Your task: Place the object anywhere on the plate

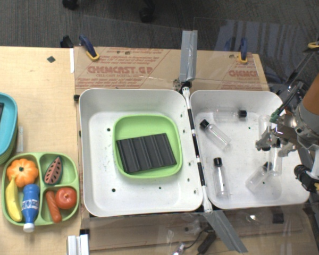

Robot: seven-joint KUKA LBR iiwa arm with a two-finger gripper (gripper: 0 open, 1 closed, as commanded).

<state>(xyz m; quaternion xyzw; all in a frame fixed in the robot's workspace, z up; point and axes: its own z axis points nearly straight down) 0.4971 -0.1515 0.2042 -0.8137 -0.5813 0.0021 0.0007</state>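
Reaching in from the right, the arm [313,102] sets the pincer [274,145] low over the right bin [228,97]. Pincer state: cannot tell; a clear vial [273,161] stands upright just under it, grasp not confirmed. Two more vials with black caps lie in that bin: one [213,133] near the left wall, one [219,175] lower down. Left bin [90,142] holds the green plate [147,122], bearing a dark ribbed slab [146,152]. Food toys tray [40,187] sits on the tabletop [32,73], far left.
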